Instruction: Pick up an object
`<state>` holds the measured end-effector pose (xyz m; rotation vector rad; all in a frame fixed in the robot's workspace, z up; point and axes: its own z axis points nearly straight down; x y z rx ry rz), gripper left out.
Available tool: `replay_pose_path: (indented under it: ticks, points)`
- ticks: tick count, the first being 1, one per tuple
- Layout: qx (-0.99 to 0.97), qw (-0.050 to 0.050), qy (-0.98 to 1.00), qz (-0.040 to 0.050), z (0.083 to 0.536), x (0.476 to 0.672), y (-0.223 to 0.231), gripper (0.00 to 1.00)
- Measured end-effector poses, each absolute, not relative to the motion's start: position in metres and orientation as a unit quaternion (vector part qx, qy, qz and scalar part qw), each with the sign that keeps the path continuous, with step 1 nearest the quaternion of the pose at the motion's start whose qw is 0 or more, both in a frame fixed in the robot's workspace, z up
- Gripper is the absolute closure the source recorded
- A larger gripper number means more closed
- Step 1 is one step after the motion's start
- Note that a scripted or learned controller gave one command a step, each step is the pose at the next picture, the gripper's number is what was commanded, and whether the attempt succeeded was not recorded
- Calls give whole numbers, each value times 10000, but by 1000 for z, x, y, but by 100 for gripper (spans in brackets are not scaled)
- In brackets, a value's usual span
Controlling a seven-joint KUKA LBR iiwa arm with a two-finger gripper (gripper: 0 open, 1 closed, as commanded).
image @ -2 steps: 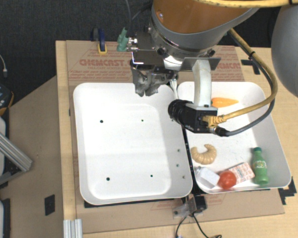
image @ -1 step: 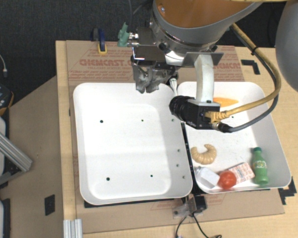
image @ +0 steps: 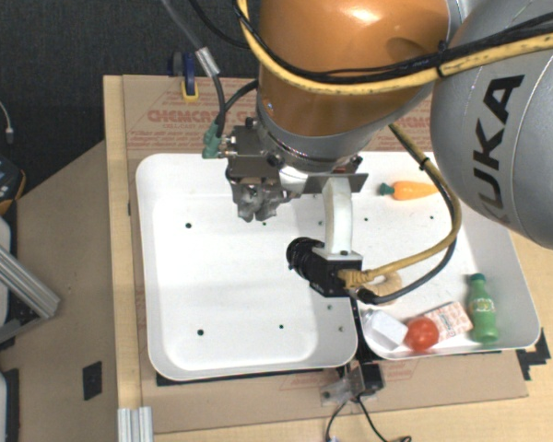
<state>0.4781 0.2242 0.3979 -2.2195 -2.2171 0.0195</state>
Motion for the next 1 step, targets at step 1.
replay_pose_path:
  ticks: [1]
  points:
    - [-7067, -19, -7075, -59, 493, 480, 225, 100]
